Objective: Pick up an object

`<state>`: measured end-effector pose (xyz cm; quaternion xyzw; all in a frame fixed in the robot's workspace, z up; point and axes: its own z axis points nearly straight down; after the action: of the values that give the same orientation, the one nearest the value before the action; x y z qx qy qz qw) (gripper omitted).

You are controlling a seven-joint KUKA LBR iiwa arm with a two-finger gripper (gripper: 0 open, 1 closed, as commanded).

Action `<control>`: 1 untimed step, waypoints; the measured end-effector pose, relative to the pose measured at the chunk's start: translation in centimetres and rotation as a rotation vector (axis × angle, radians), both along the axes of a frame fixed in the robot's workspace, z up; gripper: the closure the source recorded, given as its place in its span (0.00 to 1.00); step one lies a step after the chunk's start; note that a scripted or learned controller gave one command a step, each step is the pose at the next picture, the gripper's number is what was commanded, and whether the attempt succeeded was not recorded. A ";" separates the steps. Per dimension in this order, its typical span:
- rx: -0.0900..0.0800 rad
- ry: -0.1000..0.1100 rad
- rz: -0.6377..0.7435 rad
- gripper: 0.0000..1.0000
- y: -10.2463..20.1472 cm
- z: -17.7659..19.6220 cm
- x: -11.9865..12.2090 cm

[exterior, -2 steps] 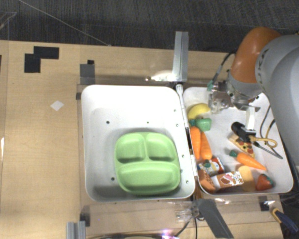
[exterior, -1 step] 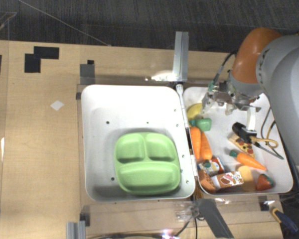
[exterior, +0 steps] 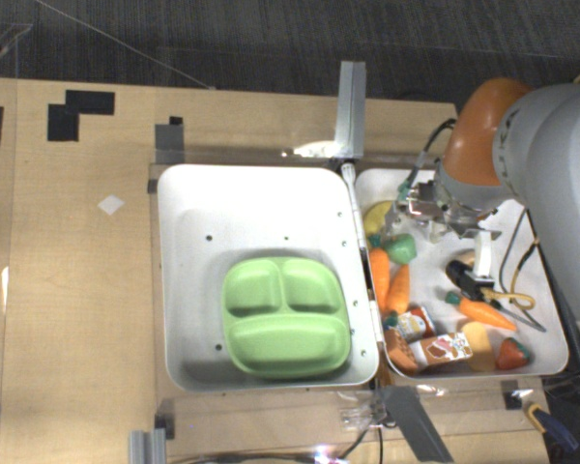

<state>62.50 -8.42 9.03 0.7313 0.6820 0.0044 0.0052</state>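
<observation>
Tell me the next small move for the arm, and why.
Probably a short descent. The gripper hangs over the upper left of the right bin, just above a green toy with carrots beside it, and nothing shows held. Lowering onto that green toy seems the nearest chance at a pick.

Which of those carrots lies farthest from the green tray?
The carrot at the right bin's right side, pointing sideways; the other two carrots lie by the divider.
</observation>
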 end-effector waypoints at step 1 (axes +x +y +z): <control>0.001 -0.002 0.040 0.00 -0.4 0.1 -2.5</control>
<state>60.01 -8.79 9.10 0.7176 0.6964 0.0057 0.0054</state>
